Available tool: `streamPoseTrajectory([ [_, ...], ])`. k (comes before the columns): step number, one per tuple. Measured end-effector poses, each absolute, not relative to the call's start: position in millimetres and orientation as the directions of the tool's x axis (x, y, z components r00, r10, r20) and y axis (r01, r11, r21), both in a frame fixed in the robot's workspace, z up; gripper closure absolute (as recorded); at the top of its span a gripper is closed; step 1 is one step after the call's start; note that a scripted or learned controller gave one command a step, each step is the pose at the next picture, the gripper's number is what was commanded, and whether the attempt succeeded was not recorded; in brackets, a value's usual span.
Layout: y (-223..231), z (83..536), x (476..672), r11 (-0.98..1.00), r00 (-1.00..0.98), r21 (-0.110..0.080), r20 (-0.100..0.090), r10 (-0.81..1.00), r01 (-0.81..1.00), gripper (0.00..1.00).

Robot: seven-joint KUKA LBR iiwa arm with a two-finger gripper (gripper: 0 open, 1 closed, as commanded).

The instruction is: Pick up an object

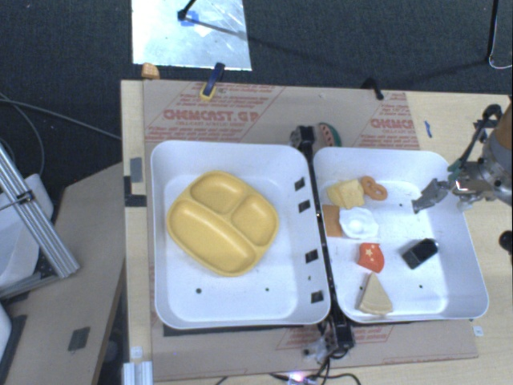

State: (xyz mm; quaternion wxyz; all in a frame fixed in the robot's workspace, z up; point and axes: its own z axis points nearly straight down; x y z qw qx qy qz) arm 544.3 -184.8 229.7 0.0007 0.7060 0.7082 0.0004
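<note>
The right bin point(461, 239) holds several toy foods. A yellow chunk point(347, 193) and an orange pretzel-like ring point(373, 188) lie at its back left. Below them are a white fried egg point(357, 223), a brown flat slice point(330, 220) against the left wall, a red piece point(370, 257) and a beige wedge point(373, 297). A black block point(419, 253) lies towards the right. My gripper point(426, 198) reaches in over the bin's right rim, above and behind the black block, with nothing seen in it.
The left bin point(172, 295) holds a yellow divided plate point(223, 223). A hinge strip with black clips point(309, 231) runs between the bins. A silver sheet point(191, 22) lies on the dark floor behind the bench, and a metal frame point(32, 215) stands at left.
</note>
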Motion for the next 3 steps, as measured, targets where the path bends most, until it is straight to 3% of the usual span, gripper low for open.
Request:
streamPoseTrajectory([
  [1, -176.9, 145.3, 489.7, 0.000, 0.001, -0.007, 0.003, 1.000, 1.000, 0.00],
  [2, -145.2, 241.8, 488.7, 0.008, -0.008, 0.011, -0.002, 1.000, 1.000, 0.00],
  [3, -170.6, 119.4, 483.9, -0.001, 0.001, -0.009, 0.002, 1.000, 1.000, 0.00],
])
